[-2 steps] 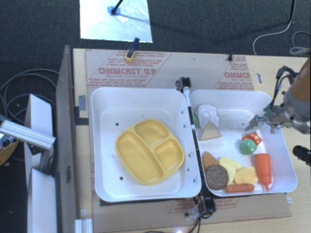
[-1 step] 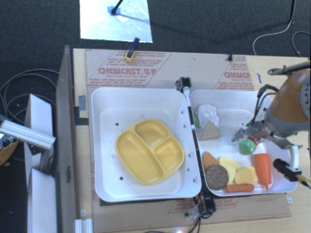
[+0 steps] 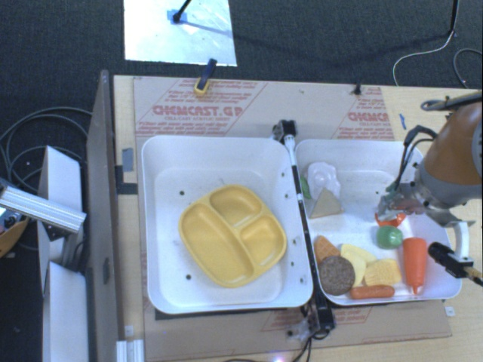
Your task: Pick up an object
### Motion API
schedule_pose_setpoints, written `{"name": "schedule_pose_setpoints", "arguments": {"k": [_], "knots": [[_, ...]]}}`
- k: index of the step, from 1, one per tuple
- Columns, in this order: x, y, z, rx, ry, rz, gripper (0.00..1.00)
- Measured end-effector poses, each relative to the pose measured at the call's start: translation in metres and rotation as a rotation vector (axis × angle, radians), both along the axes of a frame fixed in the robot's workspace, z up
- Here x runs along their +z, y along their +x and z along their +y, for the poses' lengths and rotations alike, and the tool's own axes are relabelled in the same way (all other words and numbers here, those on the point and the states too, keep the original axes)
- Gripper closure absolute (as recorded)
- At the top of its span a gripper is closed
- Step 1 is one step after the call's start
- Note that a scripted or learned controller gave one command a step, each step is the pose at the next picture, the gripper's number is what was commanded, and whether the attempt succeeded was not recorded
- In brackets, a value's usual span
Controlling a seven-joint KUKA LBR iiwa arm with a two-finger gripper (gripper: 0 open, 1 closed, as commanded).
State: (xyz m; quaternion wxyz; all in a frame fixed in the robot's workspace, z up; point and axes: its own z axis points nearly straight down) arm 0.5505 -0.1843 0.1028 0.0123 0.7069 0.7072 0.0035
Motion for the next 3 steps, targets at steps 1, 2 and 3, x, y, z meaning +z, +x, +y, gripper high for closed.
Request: {"name": "schedule_pose_setpoints", "arguments": {"k": [1, 2, 3], "knots": [[0.062, -0.022, -0.024, -0.002, 0.009, 0.016, 1.0], [0.026, 0.046, -0.003, 0.008, 0.013, 0.019, 1.0], [0.028, 0.044, -0.006, 0.004, 0.012, 0.02, 0.0]]}}
